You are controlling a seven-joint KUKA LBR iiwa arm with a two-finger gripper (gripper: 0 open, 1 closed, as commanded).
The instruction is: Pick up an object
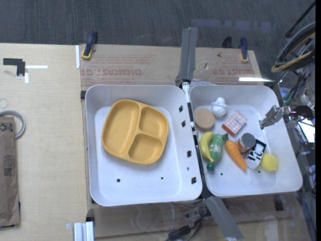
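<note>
Camera view: claw point(271, 116) right of toys point(235, 139).

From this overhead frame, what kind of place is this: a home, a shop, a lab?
Probably a robotics lab bench: two white bins clamped side by side, toy food like a carrot, and a yellow divided plate.

Dark grey carpet floor point(125, 11) runs across the top. Below it lies a pale wood table point(40, 114), lit evenly from above. A brown cardboard sheet point(165, 64) with red lettering covers part of it, held by 2 blue clamps point(90, 44) at its far edge. A brown paper bag point(9, 169) lies at the left edge, with a black bracket point(15, 64) farther back.
</note>
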